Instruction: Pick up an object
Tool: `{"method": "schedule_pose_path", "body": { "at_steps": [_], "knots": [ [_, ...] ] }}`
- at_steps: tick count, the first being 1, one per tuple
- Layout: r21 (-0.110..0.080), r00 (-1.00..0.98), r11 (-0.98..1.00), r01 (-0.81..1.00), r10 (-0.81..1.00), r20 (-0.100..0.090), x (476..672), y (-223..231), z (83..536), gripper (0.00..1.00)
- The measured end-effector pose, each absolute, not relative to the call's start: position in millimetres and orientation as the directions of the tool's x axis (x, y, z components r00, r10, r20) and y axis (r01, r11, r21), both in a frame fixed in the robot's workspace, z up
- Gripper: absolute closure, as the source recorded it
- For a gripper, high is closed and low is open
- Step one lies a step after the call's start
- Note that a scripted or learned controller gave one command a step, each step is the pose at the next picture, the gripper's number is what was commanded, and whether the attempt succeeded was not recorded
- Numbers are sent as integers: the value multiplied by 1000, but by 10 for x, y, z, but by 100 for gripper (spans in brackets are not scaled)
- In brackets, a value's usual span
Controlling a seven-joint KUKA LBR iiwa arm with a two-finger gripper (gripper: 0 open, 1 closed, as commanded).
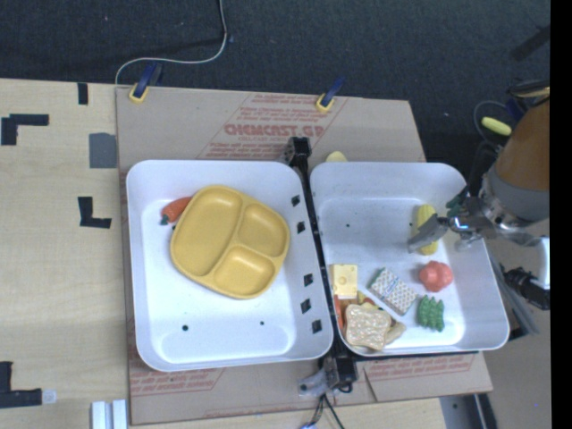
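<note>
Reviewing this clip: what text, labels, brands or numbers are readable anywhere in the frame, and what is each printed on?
"CHICKCAST GR": my best reading of the red print on the cardboard sheet under the white bins, upside down in the camera view and partly cut off by the bins; the letters are blurred, so this is uncertain.
More red print along the cardboard's lower edge: too small and blurred to read.
No readable text on the yellow tray, the toy foods or the gripper.

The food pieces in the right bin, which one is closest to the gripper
The yellow piece by the right bin's far right side. It lies right beside the gripper, while the red, green, cracker and cheese pieces sit farther down toward the front.
</note>
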State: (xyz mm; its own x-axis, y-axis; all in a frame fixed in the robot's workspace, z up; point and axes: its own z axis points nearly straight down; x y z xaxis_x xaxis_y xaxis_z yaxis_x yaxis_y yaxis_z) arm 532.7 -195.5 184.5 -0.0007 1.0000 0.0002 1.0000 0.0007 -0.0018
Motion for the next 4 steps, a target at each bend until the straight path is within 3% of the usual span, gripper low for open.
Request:
{"method": "schedule_pose_path", "body": {
  "at_steps": [1,2,3,4],
  "knots": [
    [3,6,-6,1000,1000,5,4966,-2240,864,0],
    [7,-7,7,1000,1000,-3,5888,-1995,862,0],
    [0,4,-4,1000,1000,-3,5212,-2042,1088,0],
    [18,4,-4,1000,1000,-11,5161,-1871,901,0]
  ]
}}
